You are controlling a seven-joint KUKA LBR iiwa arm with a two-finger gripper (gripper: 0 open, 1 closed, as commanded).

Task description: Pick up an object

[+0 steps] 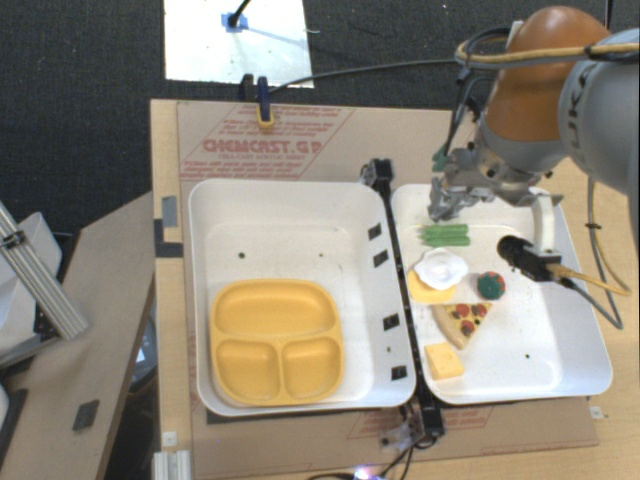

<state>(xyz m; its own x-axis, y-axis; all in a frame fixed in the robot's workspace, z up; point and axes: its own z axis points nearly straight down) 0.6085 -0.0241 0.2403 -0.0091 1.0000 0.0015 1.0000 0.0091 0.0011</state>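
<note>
gripper [447, 206] above right bin's far-left corner | grip state: can't tell | green beans [445, 235] just below it, long axis left-right

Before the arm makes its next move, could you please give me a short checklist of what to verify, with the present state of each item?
1. Pincer in the right bin, where the objects lie: ok.
2. A target close by: ok. The green bean piece lies just below the pincer.
3. Target free of neighbours: ok. The bean piece lies apart from the fried egg.
4. Whether the pincer already holds something: cannot tell.
5. Other objects loose in the bin: ok. Pizza slice, cheese block and green round piece lie apart from the bean.
6. Yellow tray in the left bin: ok, away from the arm.
</note>
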